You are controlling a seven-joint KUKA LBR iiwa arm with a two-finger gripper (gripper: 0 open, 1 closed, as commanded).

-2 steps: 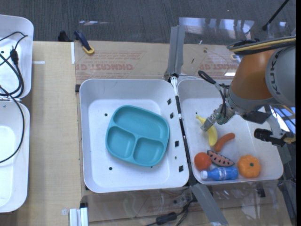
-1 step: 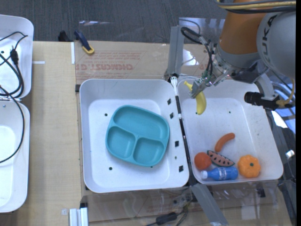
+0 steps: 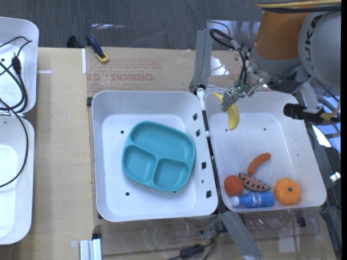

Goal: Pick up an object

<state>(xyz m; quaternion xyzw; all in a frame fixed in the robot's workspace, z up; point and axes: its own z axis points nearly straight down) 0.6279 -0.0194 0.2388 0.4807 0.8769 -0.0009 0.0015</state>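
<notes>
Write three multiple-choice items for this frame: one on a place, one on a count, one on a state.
1. Where does the teal divided plate lie?
A. In the left bin
B. In the right bin
C. On the cardboard behind the bins

2. How many compartments does the plate have?
A. Two
B. Three
C. Five

3. What is the state of the banana?
A. Lying among the other items at the front of the bin
B. Resting on the plate
C. Hanging below the gripper at the back of the right bin

Answers:
1. A, the plate sits on the left bin's floor.
2. B, one long section and two smaller ones show.
3. C, its top end sits at the fingers and its body points down, apart from the sausage and pumpkin.
</notes>
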